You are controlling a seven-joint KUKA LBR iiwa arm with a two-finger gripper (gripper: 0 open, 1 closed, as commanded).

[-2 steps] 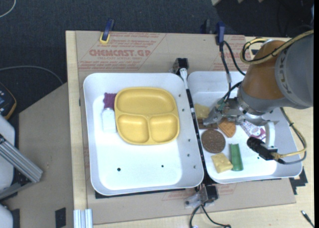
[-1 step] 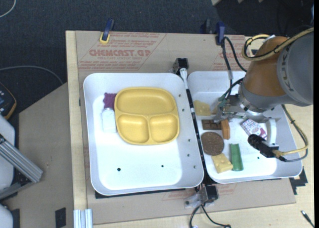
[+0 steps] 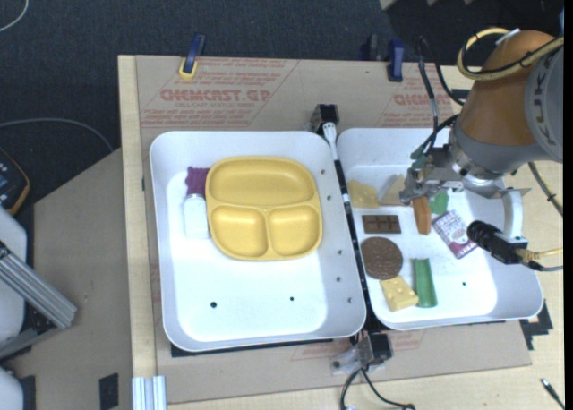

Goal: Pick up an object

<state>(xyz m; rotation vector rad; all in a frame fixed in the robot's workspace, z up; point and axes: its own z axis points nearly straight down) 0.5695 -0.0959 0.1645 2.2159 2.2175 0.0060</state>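
My gripper (image 3: 419, 188) hangs low over the upper middle of the right bin (image 3: 501, 305). Directly below its tip lies or hangs an orange stick (image 3: 421, 216), pointing toward the front; whether it is gripped I cannot make out. Around it in the same bin are a pale yellow piece (image 3: 363, 193), a small chocolate bar (image 3: 380, 223), a round brown cookie (image 3: 382, 257), a yellow cheese wedge (image 3: 399, 293), a green stick (image 3: 423, 281) and a pink packet (image 3: 454, 232).
The left bin (image 3: 260, 310) holds a yellow divided plate (image 3: 264, 205), with a purple item (image 3: 195, 180) and a white bottle (image 3: 194, 216) at its left side. The arm's orange wrist band (image 3: 501, 95) rises over the right bin's far right corner.
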